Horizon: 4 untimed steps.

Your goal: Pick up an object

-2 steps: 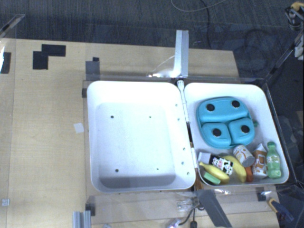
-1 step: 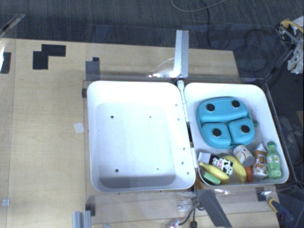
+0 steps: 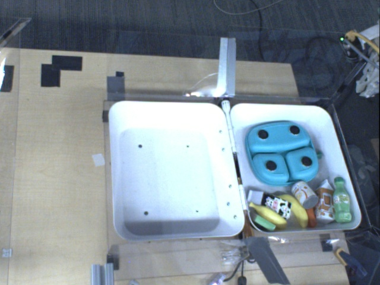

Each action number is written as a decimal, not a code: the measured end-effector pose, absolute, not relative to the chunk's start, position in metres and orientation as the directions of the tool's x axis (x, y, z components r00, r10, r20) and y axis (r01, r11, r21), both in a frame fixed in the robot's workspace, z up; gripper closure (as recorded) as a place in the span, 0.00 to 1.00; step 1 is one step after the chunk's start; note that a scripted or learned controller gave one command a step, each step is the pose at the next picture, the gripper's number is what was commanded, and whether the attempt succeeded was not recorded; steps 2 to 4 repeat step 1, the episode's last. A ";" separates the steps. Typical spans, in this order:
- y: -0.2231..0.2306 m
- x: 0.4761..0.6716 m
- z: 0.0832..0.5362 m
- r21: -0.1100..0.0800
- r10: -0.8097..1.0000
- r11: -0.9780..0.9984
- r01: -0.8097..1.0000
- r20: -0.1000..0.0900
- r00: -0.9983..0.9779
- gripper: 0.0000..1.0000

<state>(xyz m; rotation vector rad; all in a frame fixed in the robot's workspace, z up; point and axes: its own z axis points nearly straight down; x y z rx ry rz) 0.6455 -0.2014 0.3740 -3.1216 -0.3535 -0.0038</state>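
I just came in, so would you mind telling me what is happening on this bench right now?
Nothing is being handled at this moment. Two white bins sit side by side: the left bin and the right bin, which holds a large blue three-part container. Below it, along the near edge, lie a banana, a green bottle and a few small packages. All of them rest in the bin, so the pick has not yet happened.
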 end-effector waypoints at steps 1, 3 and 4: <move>-0.204 0.664 0.398 0.003 0.293 -0.956 0.293 0.005 0.956 1.00; -0.204 0.664 0.398 0.003 0.293 -0.956 0.293 0.005 0.956 1.00; -0.204 0.664 0.398 0.003 0.293 -0.956 0.293 0.005 0.956 1.00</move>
